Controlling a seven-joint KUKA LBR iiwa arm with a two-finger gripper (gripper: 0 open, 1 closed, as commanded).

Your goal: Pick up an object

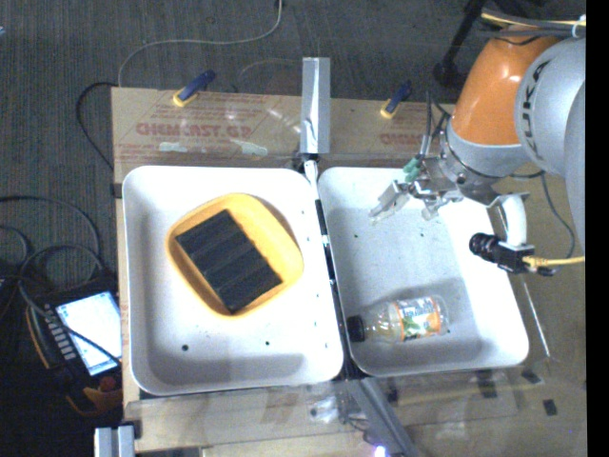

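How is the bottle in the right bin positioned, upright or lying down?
Lying down. The bottle rests on its side on the right bin's floor, dark cap pointing toward the left bin.

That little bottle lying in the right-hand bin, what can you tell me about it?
The small clear plastic bottle lies on its side near the front of the right white bin, its dark cap pointing toward the divider between the bins. It looks see-through, with a colourful label in orange and green around its middle and an amber tint inside. It rests on the bin floor, with nothing else touching it. The two-finger gripper is well away, near the bin's back.
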